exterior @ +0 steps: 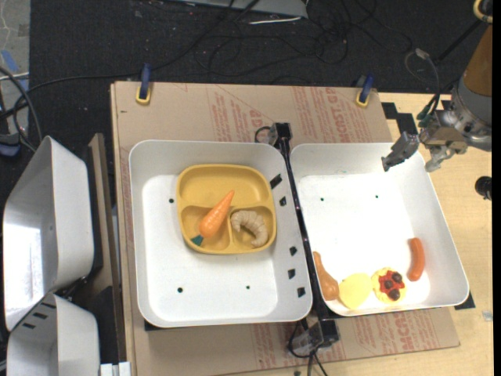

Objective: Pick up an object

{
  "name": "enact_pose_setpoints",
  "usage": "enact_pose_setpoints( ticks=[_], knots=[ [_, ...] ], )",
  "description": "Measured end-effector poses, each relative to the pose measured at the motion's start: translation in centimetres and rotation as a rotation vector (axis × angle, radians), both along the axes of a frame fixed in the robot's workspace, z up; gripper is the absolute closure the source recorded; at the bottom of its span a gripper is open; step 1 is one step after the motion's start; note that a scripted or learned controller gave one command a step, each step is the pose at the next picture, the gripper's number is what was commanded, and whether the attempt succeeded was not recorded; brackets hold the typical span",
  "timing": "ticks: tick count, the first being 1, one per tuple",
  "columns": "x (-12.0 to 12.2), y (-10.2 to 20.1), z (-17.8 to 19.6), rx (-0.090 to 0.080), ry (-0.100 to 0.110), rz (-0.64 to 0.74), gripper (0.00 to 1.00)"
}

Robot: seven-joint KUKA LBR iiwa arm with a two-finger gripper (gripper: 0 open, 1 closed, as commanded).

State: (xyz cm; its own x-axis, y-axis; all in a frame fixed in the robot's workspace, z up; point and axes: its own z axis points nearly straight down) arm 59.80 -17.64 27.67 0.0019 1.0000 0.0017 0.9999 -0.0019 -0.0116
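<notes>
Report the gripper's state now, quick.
Gripper: open, holding nothing, above the top right corner of the right bin.

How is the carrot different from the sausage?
The carrot lies in the yellow divided plate in the left bin; the sausage lies bare on the right bin's floor. The carrot tapers to a point and tilts; the sausage is round-ended, nearly upright in view. Both are orange toy foods.

Dark speckled floor (70,30) with loose black cables (258,41)
</notes>
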Motion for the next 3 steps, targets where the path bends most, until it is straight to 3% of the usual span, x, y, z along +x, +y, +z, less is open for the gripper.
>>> enact_pose_setpoints(
  ticks=[1,3],
  knots=[
    [0.2,0.1,0.7,-0.003,-0.012,0.003,0.0],
    [-0.6,-0.5,-10.4,-0.001,-0.006,0.0,0.0]
  ],
)
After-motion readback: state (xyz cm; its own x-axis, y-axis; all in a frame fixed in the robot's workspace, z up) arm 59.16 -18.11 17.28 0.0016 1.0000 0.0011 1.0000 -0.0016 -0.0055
